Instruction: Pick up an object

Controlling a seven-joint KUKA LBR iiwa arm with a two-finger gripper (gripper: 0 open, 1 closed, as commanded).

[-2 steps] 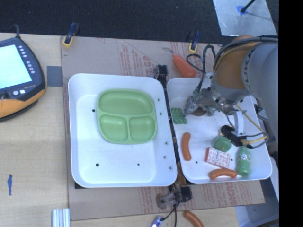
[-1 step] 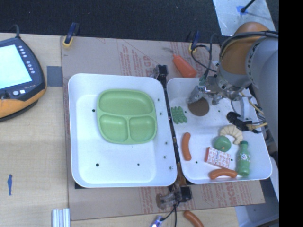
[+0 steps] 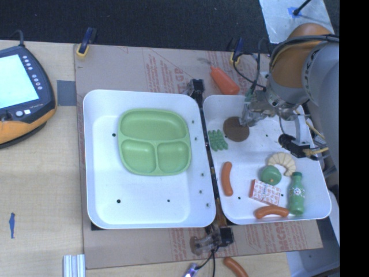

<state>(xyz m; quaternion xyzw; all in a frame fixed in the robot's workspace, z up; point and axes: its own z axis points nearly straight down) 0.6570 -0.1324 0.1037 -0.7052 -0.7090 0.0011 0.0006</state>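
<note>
My gripper [image 3: 249, 116] reaches into the right bin [image 3: 323, 178] at its far end, right over the upper right edge of a brown disc [image 3: 234, 131]. Whether it touches the disc I cannot make out. In the same bin lie a green ridged piece [image 3: 217, 139], a red sausage [image 3: 227, 178], a croissant [image 3: 282, 161], a green round fruit [image 3: 270, 175], a green bottle [image 3: 296, 194], a red and white box [image 3: 266, 192] and an orange sausage [image 3: 271, 213].
The left bin [image 3: 104, 201] holds a green divided plate [image 3: 154, 141]. A carrot [image 3: 223, 81] lies on the bench behind the right bin. A teach pendant [image 3: 20, 91] rests at far left. Another sausage [image 3: 236, 265] lies on the bench in front of the bins.
</note>
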